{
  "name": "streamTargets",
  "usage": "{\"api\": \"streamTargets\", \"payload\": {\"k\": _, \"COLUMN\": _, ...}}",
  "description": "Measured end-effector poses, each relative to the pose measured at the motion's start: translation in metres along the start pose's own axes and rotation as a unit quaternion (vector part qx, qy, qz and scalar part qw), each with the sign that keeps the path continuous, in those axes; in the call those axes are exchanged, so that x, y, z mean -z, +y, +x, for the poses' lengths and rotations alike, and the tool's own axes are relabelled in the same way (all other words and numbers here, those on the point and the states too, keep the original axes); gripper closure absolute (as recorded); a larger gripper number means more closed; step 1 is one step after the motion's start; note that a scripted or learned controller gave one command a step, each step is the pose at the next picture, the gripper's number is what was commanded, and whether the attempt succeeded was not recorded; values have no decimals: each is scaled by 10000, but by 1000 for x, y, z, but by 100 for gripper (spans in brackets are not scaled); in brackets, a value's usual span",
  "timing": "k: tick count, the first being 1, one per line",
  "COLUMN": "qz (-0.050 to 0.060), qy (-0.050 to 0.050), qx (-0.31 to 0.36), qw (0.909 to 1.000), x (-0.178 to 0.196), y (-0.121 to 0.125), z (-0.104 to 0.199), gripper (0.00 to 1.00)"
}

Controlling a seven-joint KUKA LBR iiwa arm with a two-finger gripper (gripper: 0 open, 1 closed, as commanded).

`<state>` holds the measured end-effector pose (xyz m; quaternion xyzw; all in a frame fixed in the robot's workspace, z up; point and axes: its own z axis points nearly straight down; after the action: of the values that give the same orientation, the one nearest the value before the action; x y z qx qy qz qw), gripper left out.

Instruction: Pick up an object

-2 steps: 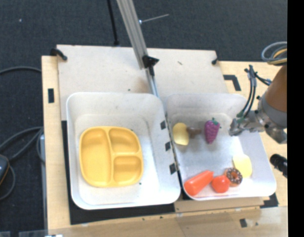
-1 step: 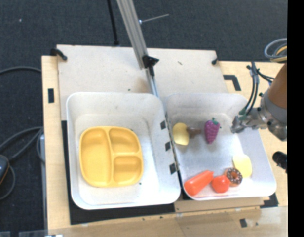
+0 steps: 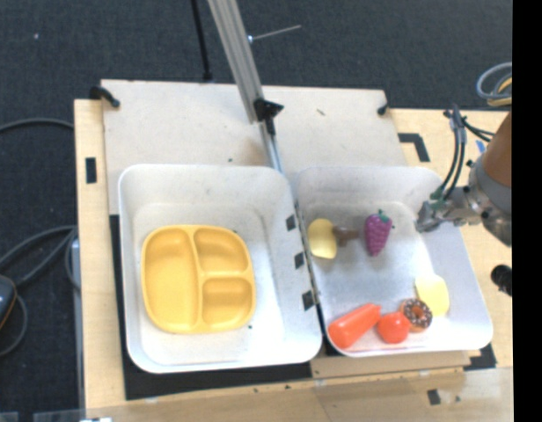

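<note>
Grapes point(image 3: 378, 232) mid-bin; pincer point(image 3: 427, 218) at right rim.

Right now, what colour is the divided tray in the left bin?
Yellow all over: the divided tray shows best in the overhead camera view.

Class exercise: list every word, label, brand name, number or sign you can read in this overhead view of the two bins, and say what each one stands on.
None: no readable text anywhere.
Yellow plastic divided tray in the left white bin: plain.
Purple toy grape bunch, orange toy carrot and red toy tomato in the right white bin: unmarked.
</note>
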<state>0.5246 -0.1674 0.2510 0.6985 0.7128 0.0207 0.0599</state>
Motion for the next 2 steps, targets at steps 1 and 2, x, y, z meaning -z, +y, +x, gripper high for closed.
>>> {"api": "streamTargets", "payload": {"k": 1, "qz": -35, "qy": -22, "qx": 28, "qw": 10000, "x": 10, "y": 3, "z": -2, "gripper": 100}}
{"api": "streamTargets", "payload": {"k": 2, "qz": -71, "qy": -43, "qx": 61, "qw": 9999, "x": 21, "y": 5, "z": -4, "gripper": 100}}
